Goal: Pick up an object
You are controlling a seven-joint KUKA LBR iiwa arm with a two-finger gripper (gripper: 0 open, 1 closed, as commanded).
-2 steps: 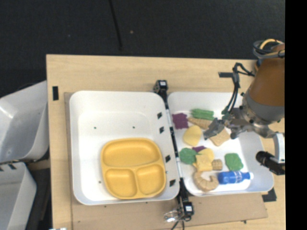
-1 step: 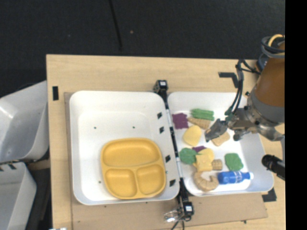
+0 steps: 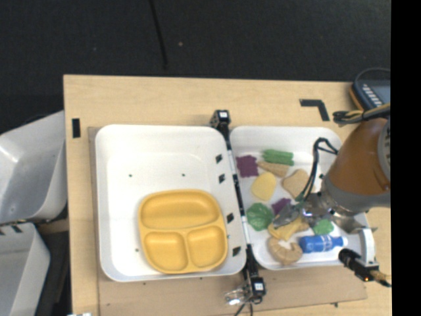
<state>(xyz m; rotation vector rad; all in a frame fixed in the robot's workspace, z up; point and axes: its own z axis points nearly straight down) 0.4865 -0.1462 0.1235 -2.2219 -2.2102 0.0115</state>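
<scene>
The arm reaches in from the right and sits low over the right bin, its gripper down among the clutter near the bin's middle. I can't tell how the fingers stand from here; the metal parts blur into the pile. Right at the gripper lies a yellow piece, with a purple piece just to its left and a green lump beyond that. A small green thing sits just to the gripper's right, and the blue bottle lies on its side just below, near the bin's front wall. Nothing is visibly lifted. In the left bin, a yellow divided tray rests flat.
</scene>
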